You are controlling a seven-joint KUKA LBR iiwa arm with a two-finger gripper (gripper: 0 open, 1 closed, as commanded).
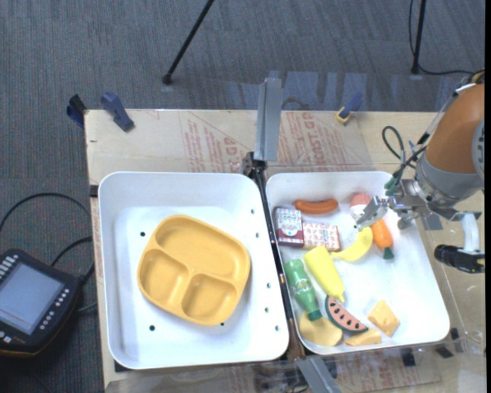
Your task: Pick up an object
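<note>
My gripper (375, 212) hangs over the upper right part of the right bin (417, 297), at the end of the grey wrist with its orange band. Just below it lie an orange carrot (382, 234) and a yellow banana (354, 249). A pinkish item (360, 199) sits right beside the gripper, partly hidden by it. Further left lie a sausage (316, 206), a red box (288, 226) and a patterned packet (322, 237). I see nothing held in the gripper.
Lower in the right bin lie a yellow bottle (325, 272), a green bottle (301, 286), a watermelon slice (344, 314) and a cheese wedge (384, 318). The left bin (123, 211) holds a yellow divided plate (195, 268). A handheld control pendant (20, 297) lies on the floor at the left.
</note>
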